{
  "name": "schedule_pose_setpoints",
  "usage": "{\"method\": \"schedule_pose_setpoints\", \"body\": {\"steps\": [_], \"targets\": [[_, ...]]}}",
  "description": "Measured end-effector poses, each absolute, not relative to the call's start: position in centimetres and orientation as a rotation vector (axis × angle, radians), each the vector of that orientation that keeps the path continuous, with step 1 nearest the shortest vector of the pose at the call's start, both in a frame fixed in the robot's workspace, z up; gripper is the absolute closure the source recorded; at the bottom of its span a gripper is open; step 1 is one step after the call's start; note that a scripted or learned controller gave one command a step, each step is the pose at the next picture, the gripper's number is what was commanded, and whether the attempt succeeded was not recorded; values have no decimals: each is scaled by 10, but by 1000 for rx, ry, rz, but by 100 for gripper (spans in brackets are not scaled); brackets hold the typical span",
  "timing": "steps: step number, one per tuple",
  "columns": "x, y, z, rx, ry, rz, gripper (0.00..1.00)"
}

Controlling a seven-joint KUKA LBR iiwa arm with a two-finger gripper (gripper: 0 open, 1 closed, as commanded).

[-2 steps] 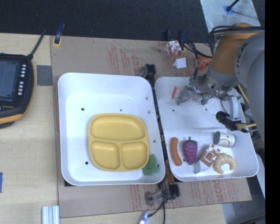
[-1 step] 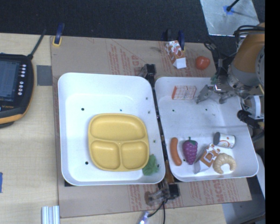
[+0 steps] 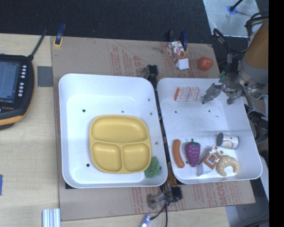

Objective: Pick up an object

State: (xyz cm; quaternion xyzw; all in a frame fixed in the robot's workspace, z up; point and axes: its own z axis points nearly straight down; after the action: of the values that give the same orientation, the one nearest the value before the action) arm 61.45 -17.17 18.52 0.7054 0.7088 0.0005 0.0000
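Right bin [image 3: 236, 117], white and shallow: holds the pickable items. Back part: a small flat orange-and-white packet [image 3: 186, 94], lying alone. Front part, in a loose row from left to right: a hot dog [image 3: 178, 153] lying lengthwise; a purple bunch of grapes [image 3: 193, 152] just beside it; a small orange-and-white carton [image 3: 211, 159] tilted on its side; a croissant [image 3: 227, 165] touching the carton at the front right corner; a small white cup [image 3: 227, 141] on its side just behind the carton.

Gripper [image 3: 220, 92]: over the back right part of the right bin, just to the right of the packet; nothing is seen between its fingers; whether they are spread or closed cannot be told.

Left bin [image 3: 71, 126], white: holds a yellow divided plate [image 3: 120, 143] with three compartments, and a green leafy piece [image 3: 153, 168] at the plate's front right corner.

Bench behind the bins: a small carton [image 3: 178, 54] and a red tomato [image 3: 205, 63]. Far left: a control tablet [image 3: 7, 89] with an orange rim.
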Motion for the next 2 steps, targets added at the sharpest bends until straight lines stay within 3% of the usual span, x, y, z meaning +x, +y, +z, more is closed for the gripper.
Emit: {"method": "schedule_pose_setpoints", "body": {"steps": [1, 2], "targets": [[546, -167, 158, 2218, 2230, -6, 0], [623, -150, 116, 2217, 2230, -5, 0]]}}
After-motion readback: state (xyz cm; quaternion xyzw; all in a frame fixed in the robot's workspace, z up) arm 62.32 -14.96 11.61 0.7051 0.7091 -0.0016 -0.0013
